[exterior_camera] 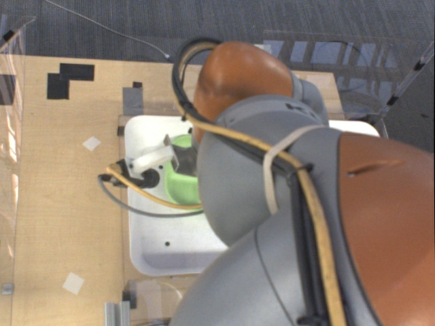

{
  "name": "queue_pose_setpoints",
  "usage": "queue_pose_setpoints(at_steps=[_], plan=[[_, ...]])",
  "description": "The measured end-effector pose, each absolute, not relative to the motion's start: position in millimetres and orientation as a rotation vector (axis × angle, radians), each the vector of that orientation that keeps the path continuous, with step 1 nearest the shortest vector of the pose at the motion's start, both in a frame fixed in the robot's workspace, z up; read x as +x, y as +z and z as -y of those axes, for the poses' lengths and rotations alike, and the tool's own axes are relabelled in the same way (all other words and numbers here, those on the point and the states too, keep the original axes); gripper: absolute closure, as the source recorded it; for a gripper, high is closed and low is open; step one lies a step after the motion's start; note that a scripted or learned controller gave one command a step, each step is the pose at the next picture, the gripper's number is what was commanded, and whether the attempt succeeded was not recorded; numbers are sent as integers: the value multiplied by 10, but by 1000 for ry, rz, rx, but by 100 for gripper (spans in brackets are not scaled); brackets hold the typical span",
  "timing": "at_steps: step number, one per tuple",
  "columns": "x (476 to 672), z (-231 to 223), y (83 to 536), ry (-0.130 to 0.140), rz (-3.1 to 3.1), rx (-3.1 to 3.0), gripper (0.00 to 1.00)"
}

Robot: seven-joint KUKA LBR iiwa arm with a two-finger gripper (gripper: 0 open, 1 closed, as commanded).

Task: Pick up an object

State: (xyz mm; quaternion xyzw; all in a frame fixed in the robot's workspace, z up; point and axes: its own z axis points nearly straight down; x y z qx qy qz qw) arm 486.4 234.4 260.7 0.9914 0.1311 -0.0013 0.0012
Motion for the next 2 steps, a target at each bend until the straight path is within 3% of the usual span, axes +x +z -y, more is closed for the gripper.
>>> queue_pose_setpoints(at_steps=[1, 2], plan=[[4863, -2343, 2145, -3, -320, 3124, 100], [4875, -2349, 3395, 10, -844, 3028, 100]])
